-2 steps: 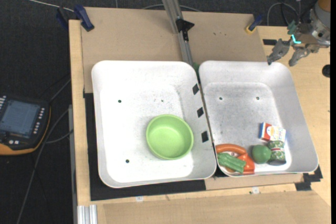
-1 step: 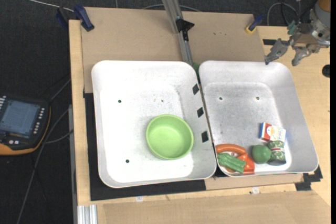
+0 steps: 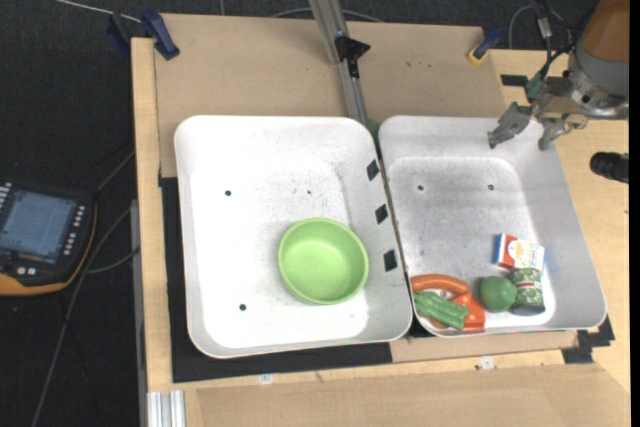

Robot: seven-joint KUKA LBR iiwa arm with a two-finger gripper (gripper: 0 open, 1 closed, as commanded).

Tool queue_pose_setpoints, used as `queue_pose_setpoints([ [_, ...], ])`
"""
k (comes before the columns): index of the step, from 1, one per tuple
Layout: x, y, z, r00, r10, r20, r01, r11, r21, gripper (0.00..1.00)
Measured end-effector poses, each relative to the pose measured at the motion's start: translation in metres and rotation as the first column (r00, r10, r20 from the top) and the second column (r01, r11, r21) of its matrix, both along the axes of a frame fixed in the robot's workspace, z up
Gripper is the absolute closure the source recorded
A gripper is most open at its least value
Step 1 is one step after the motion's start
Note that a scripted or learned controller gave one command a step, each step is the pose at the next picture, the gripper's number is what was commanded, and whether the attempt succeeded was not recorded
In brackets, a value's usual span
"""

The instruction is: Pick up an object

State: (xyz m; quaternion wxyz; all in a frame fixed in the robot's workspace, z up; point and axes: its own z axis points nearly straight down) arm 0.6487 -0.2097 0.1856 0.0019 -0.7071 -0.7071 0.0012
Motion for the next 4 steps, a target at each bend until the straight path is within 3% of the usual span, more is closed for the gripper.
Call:
queue_pose_setpoints([
  [2,0.001,0.003,-0.093,1.000,0.000,0.001,0.000,1.000,0.000,0.00],
  [3,0.002,0.003,-0.079,1.000,0.001,0.006,-0.001,1.000,-0.002,1.00],
  [4,0.003,0.003,-0.036,1.000,0.000,0.009,0.000,1.000,-0.002,1.00],
])
